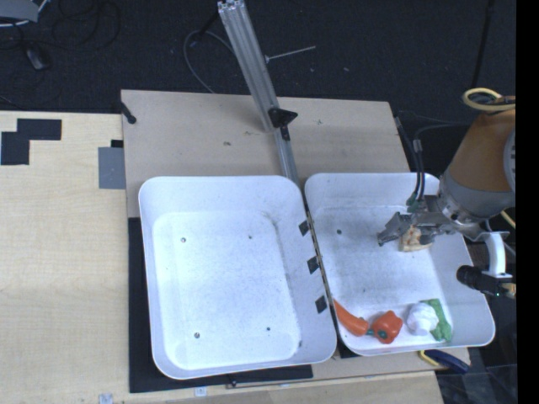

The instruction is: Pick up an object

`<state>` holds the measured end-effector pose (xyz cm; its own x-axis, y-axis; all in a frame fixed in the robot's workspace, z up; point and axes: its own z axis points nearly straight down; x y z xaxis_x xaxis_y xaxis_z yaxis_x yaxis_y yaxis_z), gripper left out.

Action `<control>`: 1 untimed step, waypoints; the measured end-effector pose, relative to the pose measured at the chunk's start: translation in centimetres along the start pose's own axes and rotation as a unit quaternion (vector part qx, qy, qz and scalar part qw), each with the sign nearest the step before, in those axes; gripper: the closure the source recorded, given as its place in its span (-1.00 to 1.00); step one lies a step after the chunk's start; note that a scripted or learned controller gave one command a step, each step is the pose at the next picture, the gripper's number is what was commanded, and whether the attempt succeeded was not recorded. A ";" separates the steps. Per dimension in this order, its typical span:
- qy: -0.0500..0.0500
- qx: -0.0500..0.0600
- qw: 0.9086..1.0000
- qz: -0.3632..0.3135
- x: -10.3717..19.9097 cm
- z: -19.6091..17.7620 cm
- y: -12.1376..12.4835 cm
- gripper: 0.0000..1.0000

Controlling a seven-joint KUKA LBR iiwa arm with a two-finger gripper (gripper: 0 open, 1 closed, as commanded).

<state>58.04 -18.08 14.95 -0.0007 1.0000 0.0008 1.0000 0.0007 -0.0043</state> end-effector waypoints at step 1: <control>0.000 -0.002 1.000 0.000 0.3 6.0 0.1 -1.00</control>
<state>58.14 -17.74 8.91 -0.0006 1.0000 0.0001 1.0000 0.0006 -0.0006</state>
